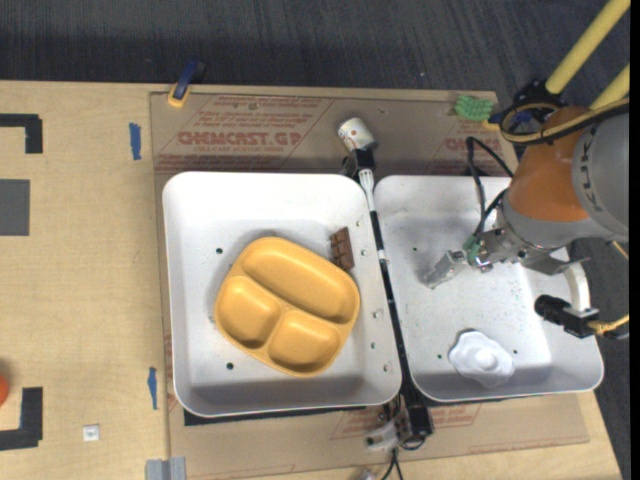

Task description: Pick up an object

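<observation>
Two shallow white bins sit side by side on a brown surface [90, 268], filling the middle of the frame. The left bin [190, 298] holds a yellow divided tray [287, 303] with three compartments, lying at a slant across the bin's centre. Just beside the tray's upper right edge, near the wall between the bins, lies a small brown block [341, 249].

The right bin [575, 368] holds a white crumpled-looking object [480, 357] near its lower edge, below centre. Its exact kind is hard to tell.

The grey arm [590, 183] with its orange band comes in from the right of the frame, above the right bin's upper right part. The pincer [440, 267] points left and hangs over the upper middle of the right bin, well apart from the white object below it. Whether its tips are spread or pressed together cannot be told from this slant, and nothing is seen between them.

At the top, above the gap between the bins, stands a small white and black fitting [354, 136]. A blue clip [185, 82] sits at the upper left of the board and a green one [472, 107] at the upper right.
</observation>
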Tool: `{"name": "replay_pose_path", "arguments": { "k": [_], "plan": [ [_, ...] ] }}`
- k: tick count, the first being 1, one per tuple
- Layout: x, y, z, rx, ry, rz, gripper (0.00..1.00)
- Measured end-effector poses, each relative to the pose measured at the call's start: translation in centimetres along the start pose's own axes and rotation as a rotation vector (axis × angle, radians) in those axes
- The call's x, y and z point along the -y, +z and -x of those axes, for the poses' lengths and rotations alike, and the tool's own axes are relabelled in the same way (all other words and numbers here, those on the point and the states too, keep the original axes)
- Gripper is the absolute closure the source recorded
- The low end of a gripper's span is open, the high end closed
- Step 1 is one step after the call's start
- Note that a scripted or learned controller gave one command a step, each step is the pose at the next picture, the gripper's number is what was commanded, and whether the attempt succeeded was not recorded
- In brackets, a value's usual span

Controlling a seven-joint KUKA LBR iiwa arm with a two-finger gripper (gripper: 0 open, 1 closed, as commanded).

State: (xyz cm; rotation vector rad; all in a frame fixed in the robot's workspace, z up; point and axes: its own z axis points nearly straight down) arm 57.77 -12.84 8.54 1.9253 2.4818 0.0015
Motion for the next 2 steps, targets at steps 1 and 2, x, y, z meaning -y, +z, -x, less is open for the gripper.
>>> {"name": "replay_pose_path", "arguments": {
  "k": [1,2],
  "plan": [
    [5.97,0.02,4.27,-0.001,0.155,-0.002,0.00],
    [5.97,0.02,4.28,-0.001,0.156,-0.001,0.00]
  ]
}}
